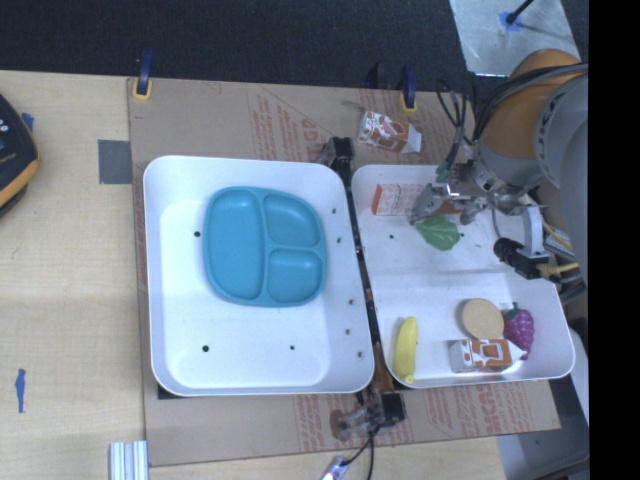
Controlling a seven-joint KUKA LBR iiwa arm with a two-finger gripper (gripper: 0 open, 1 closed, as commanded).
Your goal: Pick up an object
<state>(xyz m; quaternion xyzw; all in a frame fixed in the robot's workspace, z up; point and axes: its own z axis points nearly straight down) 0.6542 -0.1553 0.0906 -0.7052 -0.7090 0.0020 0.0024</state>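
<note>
Two bins (160, 268): blue plate (265, 246) left, toys right.

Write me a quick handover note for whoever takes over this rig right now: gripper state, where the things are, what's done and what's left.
Gripper: low in the right bin, at its upper part, right over the green toy; whether it grips the toy cannot be told.
Right bin also holds: an orange-and-white packet at the upper left, a banana, a tan round piece, purple grapes and a small carton along the near side.
Left bin: blue divided plate.
Another packet lies outside, above the bins.
Done: nothing visibly lifted.
Left: pick up an object.
</note>
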